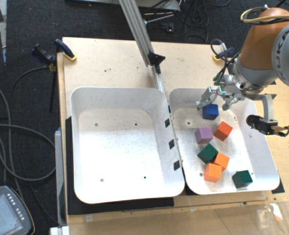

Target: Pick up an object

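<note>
The arm is reaching in from the right, and its gripper [215, 100] is hanging over the far part of the right bin [261, 155], with the blue cube [210, 111] sitting just below and between its spread fingers. The fingers [203, 102] are standing apart, one to the left of the cube's far edge and one to its right, and neither seems to be pressing on the cube's sides, though from this slant it is hard to tell how low the tips are reaching. So the step in hand looks like the approach: the gripper is lining up over a chosen object, and nothing is being held yet. Nearer in the same bin the other blocks are lying close together: a purple cube [203, 134], an orange-red cube [223, 130], a dark green cube [208, 153], two orange cubes [221, 160] [212, 172] touching or nearly touching, and another green cube [242, 178] near the front right. The left bin [120, 141] is bearing no blocks. The next move probably calls for lowering until the tips are straddling the blue cube, closing on it, then lifting straight up.
</note>
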